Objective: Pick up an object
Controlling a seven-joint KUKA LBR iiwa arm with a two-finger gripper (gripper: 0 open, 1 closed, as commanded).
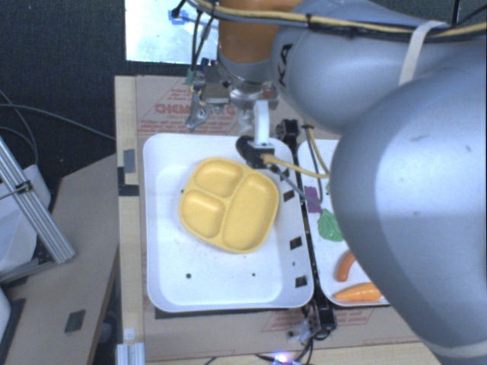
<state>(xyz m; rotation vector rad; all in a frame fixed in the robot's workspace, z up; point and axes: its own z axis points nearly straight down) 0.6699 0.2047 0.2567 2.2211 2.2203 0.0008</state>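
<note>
1. The yellow plastic plate with three compartments (pixel 228 204) is the likeliest thing to pick. It lies flat near the middle of the left shallow white bin (pixel 163 280), slightly toward the far side and turned at an angle to the bin's walls. Its compartments hold nothing.
2. Lying flat and wide, it probably offers only its raised rim or dividers as a place to grip. That makes it an awkward target.
3. The gripper (pixel 199 111) hangs over the left bin's far rim, near the plate's far edge but apart from it. Whether it is open or closed I cannot tell, and I see nothing held in it.
4. The right shallow white bin (pixel 326 268) is largely covered by the grey arm (pixel 396 128). In the strip that shows lie a small purple piece (pixel 312 198), a green leafy-looking toy (pixel 329 225), a short reddish-orange sausage shape (pixel 346 265) and an orange carrot-like toy (pixel 358 293) at the near wall.
5. These smaller things look easier to grasp, but the gripper is well apart from them.
6. Both bins sit side by side on the brown worktop (pixel 129 226).
</note>
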